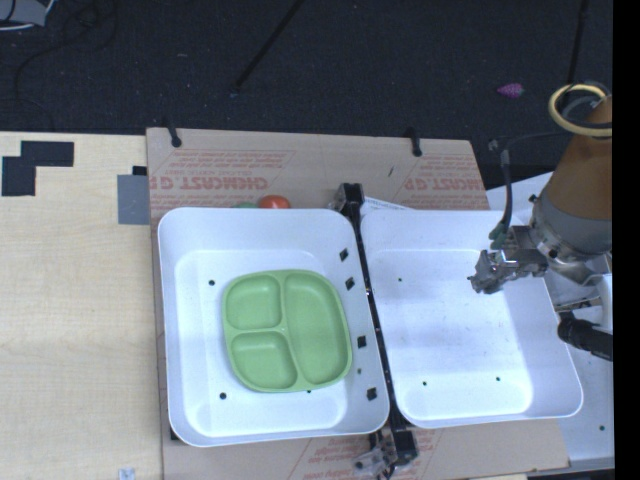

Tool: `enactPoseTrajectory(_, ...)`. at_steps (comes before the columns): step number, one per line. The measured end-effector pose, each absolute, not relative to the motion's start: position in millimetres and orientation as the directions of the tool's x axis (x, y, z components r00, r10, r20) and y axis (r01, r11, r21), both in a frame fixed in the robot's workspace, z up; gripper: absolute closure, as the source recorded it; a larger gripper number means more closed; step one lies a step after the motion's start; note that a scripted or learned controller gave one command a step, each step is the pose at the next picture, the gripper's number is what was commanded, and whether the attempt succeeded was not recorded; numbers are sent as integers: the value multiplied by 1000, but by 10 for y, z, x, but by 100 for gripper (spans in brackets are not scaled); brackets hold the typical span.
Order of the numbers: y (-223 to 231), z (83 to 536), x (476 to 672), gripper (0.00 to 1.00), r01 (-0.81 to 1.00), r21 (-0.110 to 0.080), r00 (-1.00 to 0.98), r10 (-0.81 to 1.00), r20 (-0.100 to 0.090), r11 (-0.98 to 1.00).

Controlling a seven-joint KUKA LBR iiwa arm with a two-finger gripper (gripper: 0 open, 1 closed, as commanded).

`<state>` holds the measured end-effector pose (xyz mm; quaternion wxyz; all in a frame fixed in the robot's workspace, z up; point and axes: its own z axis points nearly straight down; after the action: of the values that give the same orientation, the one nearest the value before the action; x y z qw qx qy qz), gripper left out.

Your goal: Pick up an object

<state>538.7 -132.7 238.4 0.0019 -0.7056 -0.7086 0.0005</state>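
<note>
At the far left of the frame lies a pale wooden bench top (70, 298) with a few dark squares near its upper edge. Right of it, a brown cardboard sheet (300, 173) with red printed lettering sits beneath both bins. The left shallow white plastic bin (190, 258) holds a light green plastic plate with three compartments (287, 330), lying flat near the bin's centre, slightly toward the lower right. Just behind this bin's far rim, in the upper middle of the frame, a small red-orange rounded object (274, 203) peeks out over the cardboard. A black clamp strip (365, 313) runs down the seam between the two bins. The right shallow white plastic bin (440, 368) shows a bare floor. At the right of the frame, the grey arm with an orange band (585, 183) reaches in, and its dark metal two-finger gripper (487, 273) hangs over the upper right part of the right bin. Whether it is spread or closed I cannot tell; nothing is seen held in it.
</note>
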Motion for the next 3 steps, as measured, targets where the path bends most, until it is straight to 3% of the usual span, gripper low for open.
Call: enactPoseTrajectory(3,128,2377,5779,100,1000,-2,-5,1000,2,5)
